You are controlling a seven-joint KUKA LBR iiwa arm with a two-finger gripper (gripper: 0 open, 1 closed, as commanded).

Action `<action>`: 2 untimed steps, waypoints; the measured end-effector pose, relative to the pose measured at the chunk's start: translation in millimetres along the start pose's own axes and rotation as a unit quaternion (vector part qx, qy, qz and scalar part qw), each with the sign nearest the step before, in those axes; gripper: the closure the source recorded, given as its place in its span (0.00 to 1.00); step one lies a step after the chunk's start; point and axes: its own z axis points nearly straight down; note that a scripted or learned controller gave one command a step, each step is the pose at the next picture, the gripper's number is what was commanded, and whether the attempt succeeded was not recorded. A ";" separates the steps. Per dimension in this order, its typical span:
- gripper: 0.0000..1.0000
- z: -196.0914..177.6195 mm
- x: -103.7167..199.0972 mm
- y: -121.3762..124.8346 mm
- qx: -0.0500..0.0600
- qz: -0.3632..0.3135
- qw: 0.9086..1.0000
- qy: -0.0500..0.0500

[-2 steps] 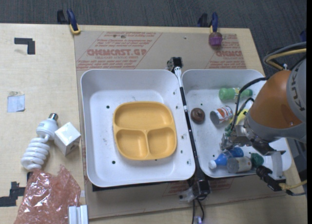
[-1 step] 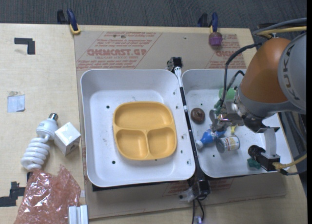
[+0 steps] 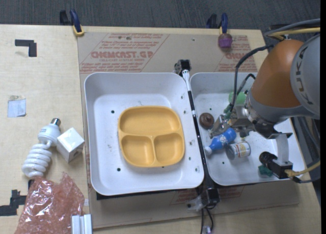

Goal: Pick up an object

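Claw (image 3: 227, 124) sits low in the right bin (image 3: 210, 86), its metal tip just above the blue bottle (image 3: 222, 140); whether it stands apart or together cannot be told from this angle, and nothing is seen clamped in it. The blue bottle is glossy plastic, lying on its side with a white cap toward the divider. Just beside it lies a small cylindrical jar (image 3: 239, 150), pale with a printed label, also on its side. A round brown object (image 3: 206, 120), dull and domed, rests near the bin's left wall, apart from the bottle. A green item (image 3: 236, 98) is partly hidden behind the arm. The left bin (image 3: 100, 126) is smooth white plastic with rounded corners and carries a yellow tray (image 3: 151, 136), matte, three-compartment, lying flat. On the desk (image 3: 35, 85) at left lie a white spiral bulb (image 3: 41, 152), a white cube (image 3: 70, 144) touching it, and crinkled reddish film (image 3: 48, 207)
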 end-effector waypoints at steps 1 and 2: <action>0.00 82.6 -46.8 -15.6 -0.009 0.001 1.000 -0.002; 1.00 70.2 -49.8 -12.2 -0.015 0.002 1.000 -0.006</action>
